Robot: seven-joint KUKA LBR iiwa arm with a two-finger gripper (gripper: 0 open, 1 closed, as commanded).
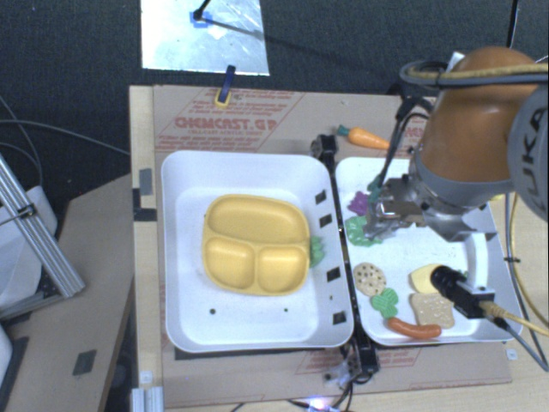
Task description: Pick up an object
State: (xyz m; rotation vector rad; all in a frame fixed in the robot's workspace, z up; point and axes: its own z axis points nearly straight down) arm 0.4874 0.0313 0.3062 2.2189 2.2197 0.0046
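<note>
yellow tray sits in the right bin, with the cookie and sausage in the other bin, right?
Not quite. The camera view shows the yellow tray in the left bin, not the right. The cookie and sausage lie in the other bin.

We take the two white bins (184, 230) for smooth plastic with a soft sheen, and the yellow divided plate (256, 243) for matt plastic. The board (283, 118) beneath them looks like dull brown cardboard (red print across it). The toy foods look like plastic: the carrot (364, 137) and sausage (413, 328) glossy, the cookie (369, 278) duller. The arm's orange band (485, 110) shines; the gripper (380, 221) looks like bare grey metal. A foil-like sheet (204, 24) glints.
</note>
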